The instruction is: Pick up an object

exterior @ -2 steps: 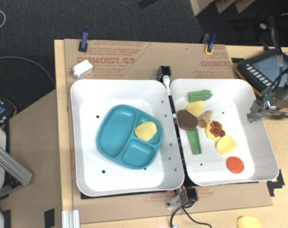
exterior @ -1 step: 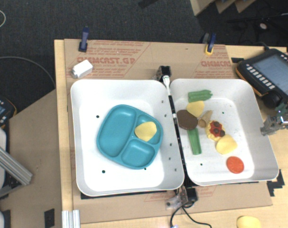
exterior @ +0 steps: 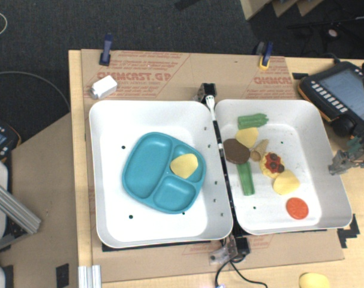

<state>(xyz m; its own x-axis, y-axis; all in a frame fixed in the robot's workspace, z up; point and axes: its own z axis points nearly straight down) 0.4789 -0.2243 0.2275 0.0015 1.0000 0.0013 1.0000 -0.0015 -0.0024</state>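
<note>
Nearest the lens, a yellow rounded object (exterior: pixel 313 279) lies at the bottom edge, off the cardboard-covered bench (exterior: pixel 146 71), near its front right corner.

Bench top: brown cardboard with red print, bearing both bins side by side, their inner rims touching along the middle.

Left bin (exterior: pixel 107 161): white and shallow. It holds a blue divided plate (exterior: pixel 147 170), set roughly central. A pale yellow chip-shaped piece (exterior: pixel 184 165) rests in the plate's upper right compartment.

Right bin (exterior: pixel 316 179): white and shallow. It holds the loose candidates for picking, all in its left and middle part:
- a long green stick (exterior: pixel 246 179), lying roughly front to back;
- a green piece (exterior: pixel 252 120) near the far wall;
- a brown round piece (exterior: pixel 235 152), touching the stick's far end;
- a yellow piece (exterior: pixel 247 137), just beyond the brown one and overlapping it;
- a yellow lump (exterior: pixel 286 183), right of the stick;
- a red and yellow item (exterior: pixel 271 163), just beyond the lump;
- an orange-red disc (exterior: pixel 297 208), nearest the front wall and apart from the rest;
- a small tan piece (exterior: pixel 261 147), between the brown piece and the red and yellow item.

Gripper (exterior: pixel 342 161): a grey form at the right bin's outer right rim, well apart from every object. Whether it is spread or pressed together cannot be told. Nothing is seen held in it.

Periphery: a dark control pendant (exterior: pixel 337 92) lies beyond the right bin's far right corner. A small white block (exterior: pixel 104 87) sits on the cardboard beyond the left bin's far left corner.
</note>
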